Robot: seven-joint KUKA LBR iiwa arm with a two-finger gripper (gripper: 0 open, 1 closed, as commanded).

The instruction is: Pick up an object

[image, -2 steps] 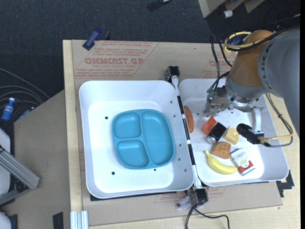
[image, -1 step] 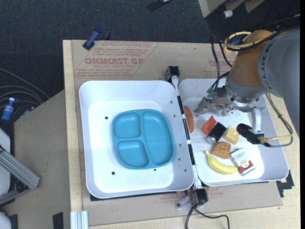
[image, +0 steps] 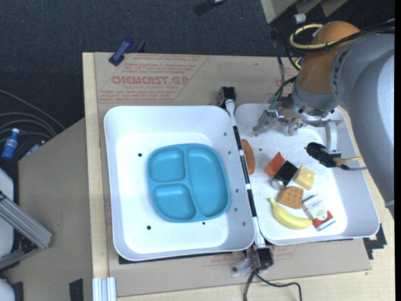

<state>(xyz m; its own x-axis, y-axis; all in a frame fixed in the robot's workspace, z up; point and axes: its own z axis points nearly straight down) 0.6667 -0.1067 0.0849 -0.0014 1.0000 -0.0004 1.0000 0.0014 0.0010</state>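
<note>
While arm hovers over right bin [image: 357, 221], fingers [image: 280, 123] state unclear; banana [image: 290, 217] lies below.

The grey arm [image: 369, 86] reaches in from the right, its orange band [image: 322, 55] above the wrist. The gripper [image: 279, 121] hangs low near the far edge of the right bin, pointing down.
</note>
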